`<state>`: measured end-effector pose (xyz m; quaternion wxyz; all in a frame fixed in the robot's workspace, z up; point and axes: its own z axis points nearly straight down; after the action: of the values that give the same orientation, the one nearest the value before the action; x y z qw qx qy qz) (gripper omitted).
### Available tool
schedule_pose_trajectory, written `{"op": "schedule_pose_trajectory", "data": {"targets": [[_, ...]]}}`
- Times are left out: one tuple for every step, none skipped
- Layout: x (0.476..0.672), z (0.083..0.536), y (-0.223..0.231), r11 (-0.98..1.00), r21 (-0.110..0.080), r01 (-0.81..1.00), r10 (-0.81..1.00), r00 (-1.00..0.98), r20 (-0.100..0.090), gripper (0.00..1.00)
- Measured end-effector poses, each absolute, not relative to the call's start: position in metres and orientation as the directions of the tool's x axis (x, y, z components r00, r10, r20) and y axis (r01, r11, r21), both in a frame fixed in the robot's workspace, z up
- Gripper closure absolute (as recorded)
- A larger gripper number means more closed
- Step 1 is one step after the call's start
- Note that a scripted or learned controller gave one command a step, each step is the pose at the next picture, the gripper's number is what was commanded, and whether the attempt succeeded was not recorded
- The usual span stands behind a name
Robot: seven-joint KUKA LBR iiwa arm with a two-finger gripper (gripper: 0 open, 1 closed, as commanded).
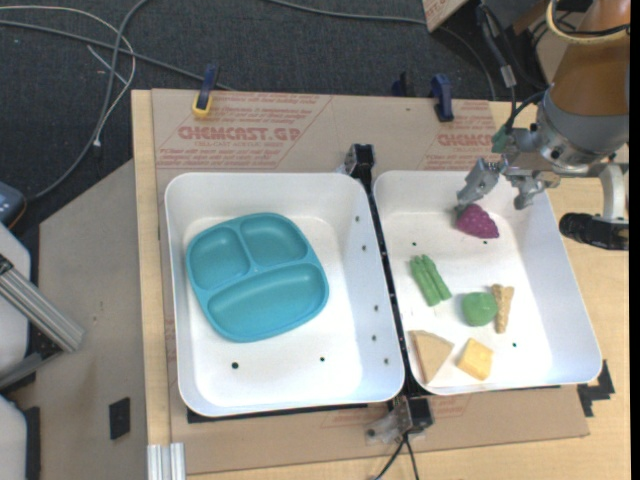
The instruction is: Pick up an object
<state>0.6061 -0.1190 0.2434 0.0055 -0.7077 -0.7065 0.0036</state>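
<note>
My gripper hangs over the far part of the right bin, its two fingers spread apart with nothing between them. Just below it lies a purple bunch of grapes, a little in front of the left finger and apart from it. Further forward in the same bin are a green bean pod, a round green toy with a tan stick beside it, a tan wedge and a yellow cheese block.
The left bin holds a teal divided plate. A black divider clamp sits between the bins at the back. Blue and yellow clamps hold the cardboard base at the far edge.
</note>
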Motion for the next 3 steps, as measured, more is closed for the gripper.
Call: {"op": "schedule_pose_trajectory", "data": {"targets": [[0.608, 0.250, -0.119, 0.001, -0.001, 1.000, 1.000, -0.001, 0.001, 0.00], [0.607, 0.205, -0.112, 0.000, -0.007, 1.000, 1.000, 0.000, 0.002, 0.00], [0.609, 0.142, -0.112, 0.000, -0.008, 1.000, 1.000, 0.000, 0.002, 0.00]]}}
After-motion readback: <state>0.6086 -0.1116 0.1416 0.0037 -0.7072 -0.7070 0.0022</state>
